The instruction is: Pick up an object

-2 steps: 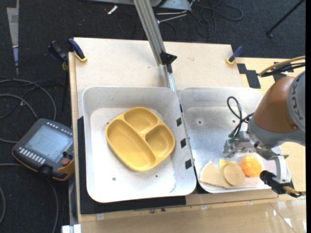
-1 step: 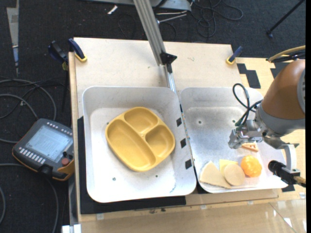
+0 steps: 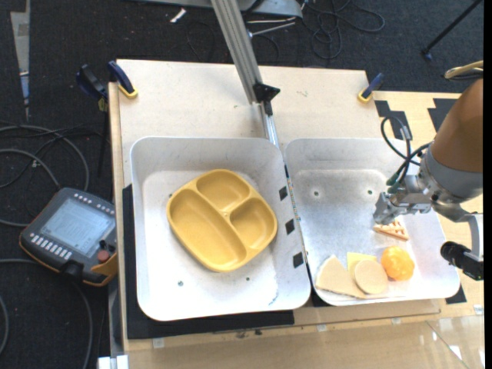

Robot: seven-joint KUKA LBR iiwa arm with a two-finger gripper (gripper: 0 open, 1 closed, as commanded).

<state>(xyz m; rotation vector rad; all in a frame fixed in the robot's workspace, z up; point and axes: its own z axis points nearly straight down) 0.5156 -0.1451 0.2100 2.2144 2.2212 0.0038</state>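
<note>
camera view: we see two shallow white bins side by side on the bench, left bin point(image 3: 146, 229) and right bin point(image 3: 330, 167).
left bin: we find one yellow plastic three-compartment plate point(image 3: 221, 219) lying flat near the middle, well apart from the arm.
right bin: our candidates all sit in the near right corner: an orange-and-white wedge-shaped piece point(image 3: 391, 230), a round orange fruit-like piece point(image 3: 397, 264), and a cluster of pale flat slices point(image 3: 354, 275).
arm: we see the grey wrist reaching in from the right, low over the right bin.
gripper: two-finger gripper point(image 3: 390, 214) sits just above the wedge piece, at or touching its upper edge.
fingers: we cannot tell whether they stand wide or narrow; the wrist body hides the gap.
grasp: we see nothing clearly between the fingers, so no hold claimed.
why there: our guess is the wedge is the target, since it lies nearest the gripper.
risk: the wedge is thin and flat, so we judge it may slip.
</note>
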